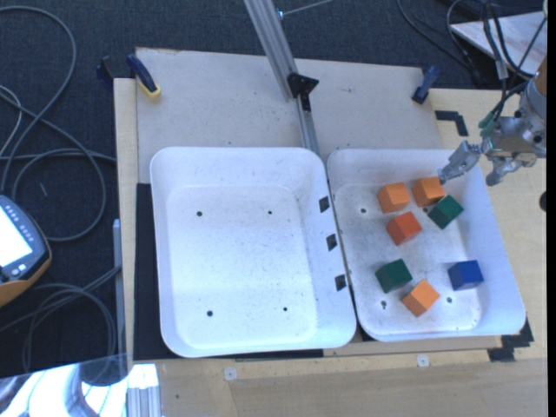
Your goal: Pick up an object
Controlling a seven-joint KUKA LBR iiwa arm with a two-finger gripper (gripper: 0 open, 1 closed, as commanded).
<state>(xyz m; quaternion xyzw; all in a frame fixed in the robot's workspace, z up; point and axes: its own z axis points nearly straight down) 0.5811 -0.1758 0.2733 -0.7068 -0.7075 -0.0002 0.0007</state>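
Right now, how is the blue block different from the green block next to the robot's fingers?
The blue block is blue; the green block is dark green. The blue block sits alone near the right bin's front corner, while the green block sits farther back, touching an orange block by the end effector. Both are small cubes in that bin.

Single fixed camera, overhead, tilted down at slant. Frames whole bench (261, 94), both bins: left bin (174, 233), right bin (495, 241). Moderate distance; floor and cables (52, 137) visible beyond bench. Arm (530, 120) enters at right edge.
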